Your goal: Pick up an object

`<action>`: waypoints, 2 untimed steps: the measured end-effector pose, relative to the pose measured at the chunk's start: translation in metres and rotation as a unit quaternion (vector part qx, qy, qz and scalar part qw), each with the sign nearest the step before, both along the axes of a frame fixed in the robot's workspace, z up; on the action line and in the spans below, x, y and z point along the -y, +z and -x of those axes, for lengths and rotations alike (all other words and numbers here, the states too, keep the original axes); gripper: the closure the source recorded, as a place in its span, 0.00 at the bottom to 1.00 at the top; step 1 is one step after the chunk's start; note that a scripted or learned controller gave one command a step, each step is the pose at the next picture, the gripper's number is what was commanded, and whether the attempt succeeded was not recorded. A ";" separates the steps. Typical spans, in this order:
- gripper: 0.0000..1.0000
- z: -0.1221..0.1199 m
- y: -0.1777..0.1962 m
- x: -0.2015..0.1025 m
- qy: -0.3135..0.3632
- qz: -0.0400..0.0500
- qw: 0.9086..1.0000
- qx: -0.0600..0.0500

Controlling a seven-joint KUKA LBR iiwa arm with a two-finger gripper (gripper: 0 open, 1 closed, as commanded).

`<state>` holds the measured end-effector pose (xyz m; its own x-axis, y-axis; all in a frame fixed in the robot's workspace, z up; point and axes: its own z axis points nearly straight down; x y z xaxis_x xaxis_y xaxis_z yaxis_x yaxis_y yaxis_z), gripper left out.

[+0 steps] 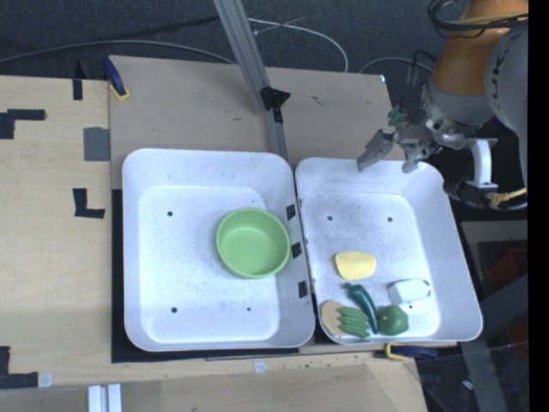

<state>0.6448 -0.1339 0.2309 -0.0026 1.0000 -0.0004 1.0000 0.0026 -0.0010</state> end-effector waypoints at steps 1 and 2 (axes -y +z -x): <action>0.00 0.000 0.000 0.000 0.000 0.000 1.000 0.000; 0.00 -0.002 -0.047 -0.008 0.000 0.000 1.000 -0.002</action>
